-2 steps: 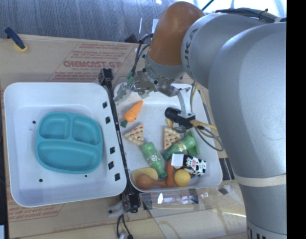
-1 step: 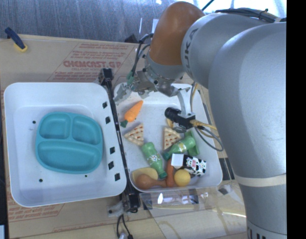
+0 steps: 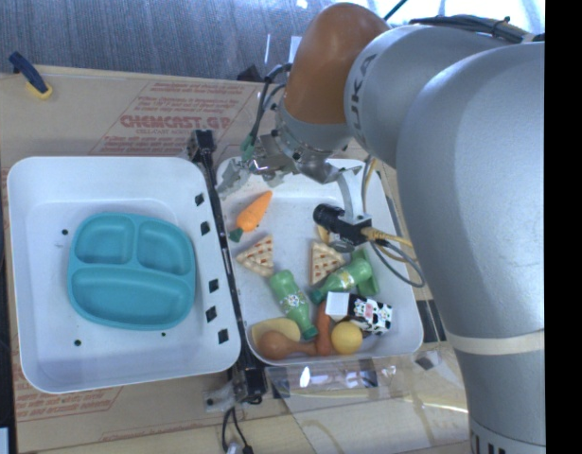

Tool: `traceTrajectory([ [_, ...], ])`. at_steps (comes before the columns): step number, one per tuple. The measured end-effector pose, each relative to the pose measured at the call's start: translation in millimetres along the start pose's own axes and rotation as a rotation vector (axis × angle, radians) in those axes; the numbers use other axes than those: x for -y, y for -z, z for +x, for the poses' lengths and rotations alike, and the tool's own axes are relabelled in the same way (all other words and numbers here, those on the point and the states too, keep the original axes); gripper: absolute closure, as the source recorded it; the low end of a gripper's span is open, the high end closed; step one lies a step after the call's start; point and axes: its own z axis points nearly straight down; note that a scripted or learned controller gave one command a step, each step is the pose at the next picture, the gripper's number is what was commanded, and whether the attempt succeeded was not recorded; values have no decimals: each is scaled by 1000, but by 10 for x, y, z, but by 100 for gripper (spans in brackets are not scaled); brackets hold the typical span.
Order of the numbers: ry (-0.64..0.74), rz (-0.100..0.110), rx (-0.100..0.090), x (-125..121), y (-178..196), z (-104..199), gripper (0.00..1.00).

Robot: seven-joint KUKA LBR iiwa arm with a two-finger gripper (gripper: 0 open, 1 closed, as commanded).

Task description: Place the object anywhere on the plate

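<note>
Orange toy carrot (image 3: 254, 210) lay nearest my gripper (image 3: 241, 170); I couldn't tell its finger state. I judged a centred descent best, then the teal plate (image 3: 130, 270).

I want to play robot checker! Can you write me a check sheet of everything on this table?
Surface: brown bench with red print, bearing two white bins.
Job's things: teal plate with nothing on it, in left bin; toy carrot near the top of right bin.
Clutter: two waffle wedges, green bottles, cow-print carton, yellow ball.
Tool: tool over the right bin's top left corner.
Cables: yellow and black cables by the arm.
Surroundings: blue-yellow clamp top left.
</note>
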Motion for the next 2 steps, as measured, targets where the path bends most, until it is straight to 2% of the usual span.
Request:
traceTrajectory([
  [2, 0, 0, 0, 0, 0, 0, 0],
])
